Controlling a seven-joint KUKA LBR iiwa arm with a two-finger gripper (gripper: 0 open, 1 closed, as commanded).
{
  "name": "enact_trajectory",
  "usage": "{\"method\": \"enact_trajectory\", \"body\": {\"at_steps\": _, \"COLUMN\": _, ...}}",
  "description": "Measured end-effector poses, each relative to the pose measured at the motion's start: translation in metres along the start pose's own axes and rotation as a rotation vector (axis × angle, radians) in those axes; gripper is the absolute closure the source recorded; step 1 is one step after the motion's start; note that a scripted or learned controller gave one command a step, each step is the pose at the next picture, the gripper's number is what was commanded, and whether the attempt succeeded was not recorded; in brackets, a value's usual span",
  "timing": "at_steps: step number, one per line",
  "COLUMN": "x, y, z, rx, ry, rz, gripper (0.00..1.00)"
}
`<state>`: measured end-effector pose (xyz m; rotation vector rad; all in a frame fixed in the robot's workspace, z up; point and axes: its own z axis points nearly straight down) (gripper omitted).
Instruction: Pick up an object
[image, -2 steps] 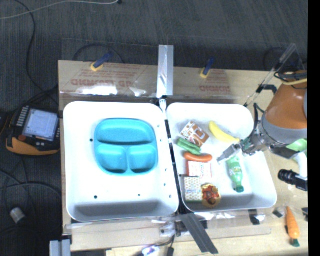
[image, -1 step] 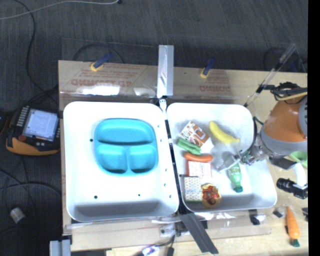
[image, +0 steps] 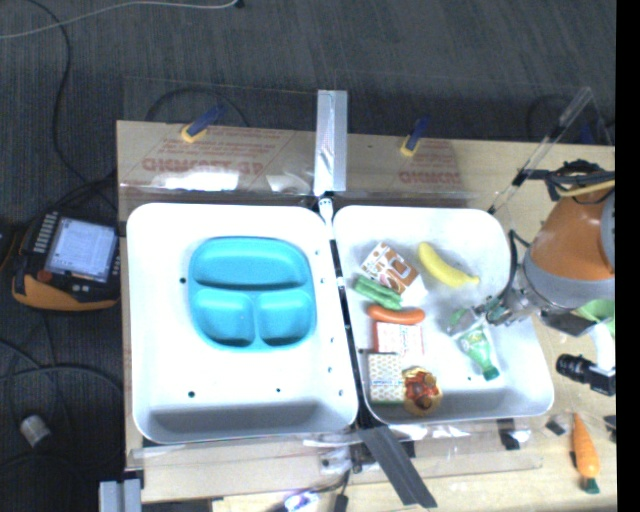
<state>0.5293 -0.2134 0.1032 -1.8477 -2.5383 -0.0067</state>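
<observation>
Arm (image: 570, 250) is in from the right, gripper (image: 478, 315) low inside the right bin (image: 520, 395) near its right wall. Can't tell if it's released, clenched or grasping anything, too blurred. Nearest targets: green tube (image: 479, 352) just below it toward the bin's front right, banana (image: 446, 265) above it toward the back. Rest of the pile sits along the bin's left side: carton (image: 388, 265), green pepper (image: 378, 292), hot dog (image: 397, 315), wafer packet (image: 385, 378), apple (image: 421, 390) at the front. Left bin holds a blue tray (image: 250, 290).

Risks, as I judge them: tube lies flat and slanted, so a closing pinch could skid off or push it into the wall. The gripper also looks offset from both the tube and the banana, so it may close on air.
</observation>
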Motion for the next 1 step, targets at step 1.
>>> {"method": "enact_trajectory", "body": {"at_steps": 1, "x": 0.0456, "y": 0.0606, "z": -0.1522, "rx": 0.004, "ry": -0.006, "rz": 0.214, "gripper": 1.0}}
